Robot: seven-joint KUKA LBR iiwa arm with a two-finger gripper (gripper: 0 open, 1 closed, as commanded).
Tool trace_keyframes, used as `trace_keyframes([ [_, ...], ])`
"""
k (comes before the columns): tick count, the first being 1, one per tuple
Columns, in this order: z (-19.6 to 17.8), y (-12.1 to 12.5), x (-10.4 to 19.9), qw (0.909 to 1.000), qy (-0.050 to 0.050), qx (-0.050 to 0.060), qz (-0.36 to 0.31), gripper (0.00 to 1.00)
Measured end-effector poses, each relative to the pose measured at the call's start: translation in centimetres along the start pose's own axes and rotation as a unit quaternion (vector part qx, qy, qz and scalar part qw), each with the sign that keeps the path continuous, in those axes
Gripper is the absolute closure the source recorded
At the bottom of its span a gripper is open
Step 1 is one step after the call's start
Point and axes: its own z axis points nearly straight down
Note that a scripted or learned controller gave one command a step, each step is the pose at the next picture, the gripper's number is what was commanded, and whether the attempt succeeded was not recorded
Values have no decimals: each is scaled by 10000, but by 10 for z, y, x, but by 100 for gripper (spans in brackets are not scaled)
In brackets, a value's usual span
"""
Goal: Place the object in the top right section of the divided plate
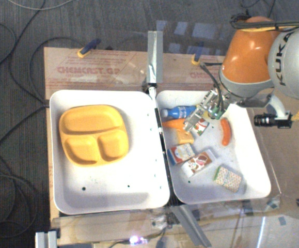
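One yellow divided plate (pixel 93 134) with three sections lies in the left white bin (pixel 108 192), toward its upper left; all its sections are bare. The right white bin (pixel 255 182) holds the loose things: one blue bottle (pixel 178 112) lying on its side, one orange carrot-like piece (pixel 174 123) just below it, one yellow block (pixel 185 137), one orange-red sausage (pixel 225 132) near the right wall, two small red-and-white packets (pixel 182 152) (pixel 198 162) side by side, and one speckled green-edged packet (pixel 227 178) in the lower right. The end effector (pixel 205 112) hangs low over the upper middle of the right bin, above another red-and-white thing (pixel 201 126) that it partly covers; what that is stays hard to make out. Whether the end effector is spread or pressed together cannot be told. Both bins sit on the counter (pixel 66 68), touching along their shared edge.
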Motion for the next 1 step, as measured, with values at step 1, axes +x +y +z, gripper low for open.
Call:
trace_keyframes([
  [1, -44, 1, -4, 9969, -6, -3, 789, 100],
])
